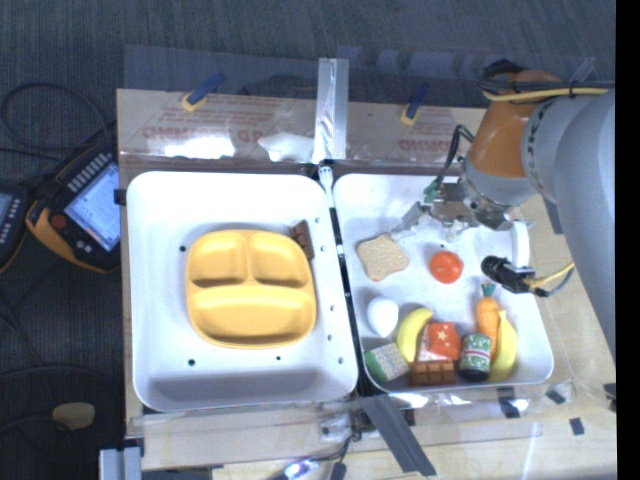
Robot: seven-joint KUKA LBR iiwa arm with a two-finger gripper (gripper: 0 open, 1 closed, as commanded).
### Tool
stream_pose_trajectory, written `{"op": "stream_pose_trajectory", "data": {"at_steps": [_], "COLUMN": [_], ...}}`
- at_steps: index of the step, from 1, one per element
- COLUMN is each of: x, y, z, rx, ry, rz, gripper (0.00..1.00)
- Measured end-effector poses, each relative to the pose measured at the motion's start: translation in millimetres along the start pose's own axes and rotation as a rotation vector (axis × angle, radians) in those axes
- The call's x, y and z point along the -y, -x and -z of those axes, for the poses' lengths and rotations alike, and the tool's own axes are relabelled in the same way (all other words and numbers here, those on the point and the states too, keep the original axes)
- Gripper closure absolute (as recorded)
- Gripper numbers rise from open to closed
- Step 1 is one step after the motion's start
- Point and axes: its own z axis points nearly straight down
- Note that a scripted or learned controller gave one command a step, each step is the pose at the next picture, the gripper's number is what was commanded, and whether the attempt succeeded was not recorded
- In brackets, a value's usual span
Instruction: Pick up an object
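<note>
- In the left white bin point(150, 368) lies a yellow sectioned plastic plate point(250, 286).
- In the right white bin point(530, 363): a tan bread slice point(383, 257), a round red tomato point(446, 266), a white egg point(382, 316), a yellow banana point(411, 330), an orange carrot point(487, 315).
- Gripper point(432, 213) hovers just above the bread, spread apart, grasping nothing.

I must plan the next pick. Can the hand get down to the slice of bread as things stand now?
Probably yes. The hand hangs just right of the bread slice, which lies flat and apart from the tomato and egg, nothing covering it.
</note>
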Motion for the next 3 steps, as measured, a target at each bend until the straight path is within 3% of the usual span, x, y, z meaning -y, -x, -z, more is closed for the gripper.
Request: {"op": "stream_pose_trajectory", "data": {"at_steps": [1, 2, 3], "x": [49.8, 50.3, 4.3], "y": [56.5, 58.0, 3.9], "z": [-1.1, 6.1, 105.9], "rx": [-0.007, -0.003, -0.003], "ry": [0.011, 0.01, -0.009], "rz": [0.074, 0.073, 0.116], "gripper": [0.0, 1.0, 1.0]}}
